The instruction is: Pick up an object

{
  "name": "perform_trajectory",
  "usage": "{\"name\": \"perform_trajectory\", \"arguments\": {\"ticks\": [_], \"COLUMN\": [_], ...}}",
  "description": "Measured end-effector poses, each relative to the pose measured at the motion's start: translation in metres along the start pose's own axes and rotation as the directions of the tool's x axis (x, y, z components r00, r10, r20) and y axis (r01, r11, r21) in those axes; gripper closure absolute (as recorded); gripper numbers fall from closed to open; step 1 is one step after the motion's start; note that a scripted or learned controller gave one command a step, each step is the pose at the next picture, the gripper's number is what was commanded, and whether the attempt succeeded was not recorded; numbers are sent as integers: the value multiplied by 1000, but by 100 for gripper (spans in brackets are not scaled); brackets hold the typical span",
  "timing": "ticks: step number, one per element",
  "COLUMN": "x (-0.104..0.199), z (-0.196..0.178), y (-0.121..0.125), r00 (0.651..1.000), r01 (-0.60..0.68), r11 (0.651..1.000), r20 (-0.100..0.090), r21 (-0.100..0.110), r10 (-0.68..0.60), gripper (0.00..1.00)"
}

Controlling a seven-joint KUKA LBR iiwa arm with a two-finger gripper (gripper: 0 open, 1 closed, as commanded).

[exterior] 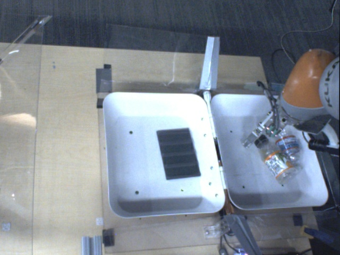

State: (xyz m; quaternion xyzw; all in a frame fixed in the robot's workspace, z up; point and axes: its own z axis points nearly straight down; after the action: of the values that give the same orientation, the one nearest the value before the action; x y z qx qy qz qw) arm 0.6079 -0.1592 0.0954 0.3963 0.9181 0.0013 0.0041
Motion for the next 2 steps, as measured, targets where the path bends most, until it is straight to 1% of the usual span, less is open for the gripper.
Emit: {"name": "perform_trajectory", "arguments": {"ticks": [1,2], "x": [-12,-15], "z": [6,-6], "y": [-28,-27], "r00": [944,945], "r01": [-331,-328], "r11": [944,944], "r20": [-14,-4], "r21": [-12,-17], "r10": [330,328], "gripper": [0,100]}}
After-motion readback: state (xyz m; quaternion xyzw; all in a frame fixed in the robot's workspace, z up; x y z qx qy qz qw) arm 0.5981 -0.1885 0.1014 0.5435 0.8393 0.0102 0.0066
